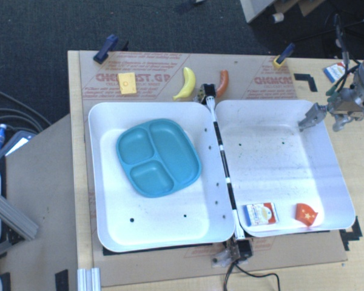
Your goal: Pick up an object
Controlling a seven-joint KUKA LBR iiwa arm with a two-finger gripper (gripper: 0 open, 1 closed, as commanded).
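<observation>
gripper [326, 118] spread wide, nothing between fingers (hovering at right bin [327, 180] top edge); red block [306, 214] and small carton [259, 214] well below it

Bright, even overhead light. Both white bins [158, 235] near blown out, the right one with a bluish cast. Soft shadow inside the left bin's far and left walls, faint one under the blue tray [158, 157]. Floor dark, low detail. Overall slightly soft; gripper [327, 119] at right edge blurred.
</observation>
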